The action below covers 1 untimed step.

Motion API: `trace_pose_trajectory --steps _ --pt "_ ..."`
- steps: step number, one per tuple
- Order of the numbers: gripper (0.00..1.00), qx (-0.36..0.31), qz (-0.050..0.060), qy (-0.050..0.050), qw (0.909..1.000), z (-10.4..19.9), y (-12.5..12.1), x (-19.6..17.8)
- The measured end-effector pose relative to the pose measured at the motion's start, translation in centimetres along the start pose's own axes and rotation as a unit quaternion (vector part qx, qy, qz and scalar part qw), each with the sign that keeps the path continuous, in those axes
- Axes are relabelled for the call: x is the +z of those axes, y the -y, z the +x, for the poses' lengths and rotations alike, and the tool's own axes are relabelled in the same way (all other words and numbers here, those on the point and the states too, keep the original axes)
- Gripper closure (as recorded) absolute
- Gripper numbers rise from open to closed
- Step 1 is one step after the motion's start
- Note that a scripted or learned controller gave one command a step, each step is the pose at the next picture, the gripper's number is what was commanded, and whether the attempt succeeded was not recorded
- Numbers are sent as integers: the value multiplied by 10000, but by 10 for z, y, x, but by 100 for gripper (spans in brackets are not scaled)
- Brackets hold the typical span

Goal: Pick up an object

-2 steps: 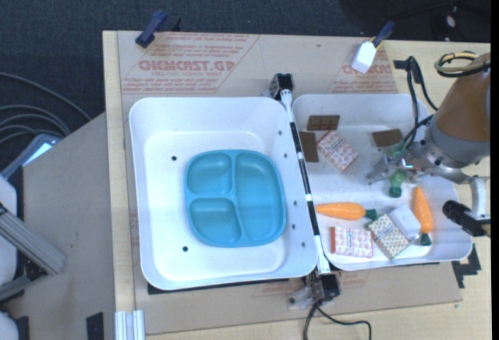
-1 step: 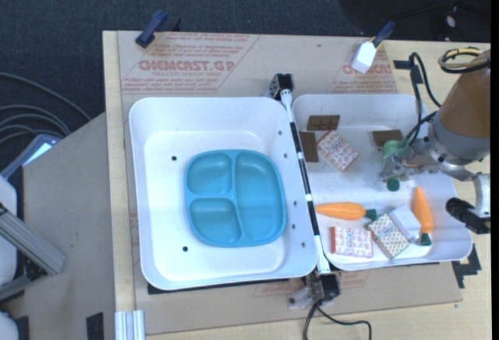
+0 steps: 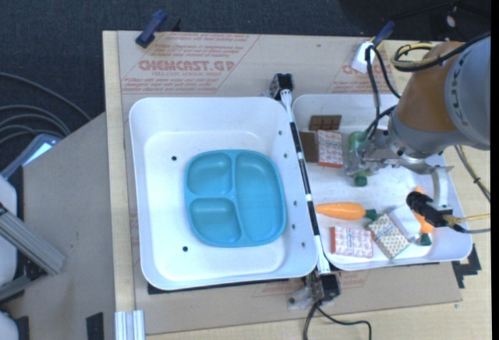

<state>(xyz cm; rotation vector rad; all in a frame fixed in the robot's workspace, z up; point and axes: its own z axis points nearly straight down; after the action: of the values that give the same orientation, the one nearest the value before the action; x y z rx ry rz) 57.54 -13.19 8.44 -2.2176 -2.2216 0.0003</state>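
Just left of the pincer (image 3: 360,167), a checkered packet (image 3: 330,148)

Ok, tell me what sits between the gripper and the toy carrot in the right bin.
In the camera view, bare white bin floor separates the gripper from the carrot; nothing lies between them.

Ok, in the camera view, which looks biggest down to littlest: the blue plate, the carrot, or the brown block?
1. Blue plate, by far the biggest.
2. Carrot.
3. Brown block, though it looks close in size to the carrot, so those two are unsure.
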Motion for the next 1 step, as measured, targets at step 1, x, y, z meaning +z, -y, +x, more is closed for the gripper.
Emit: trace_pose_trajectory --steps 1 --pt "100 4 -12 2 10000 95 -12 -101"
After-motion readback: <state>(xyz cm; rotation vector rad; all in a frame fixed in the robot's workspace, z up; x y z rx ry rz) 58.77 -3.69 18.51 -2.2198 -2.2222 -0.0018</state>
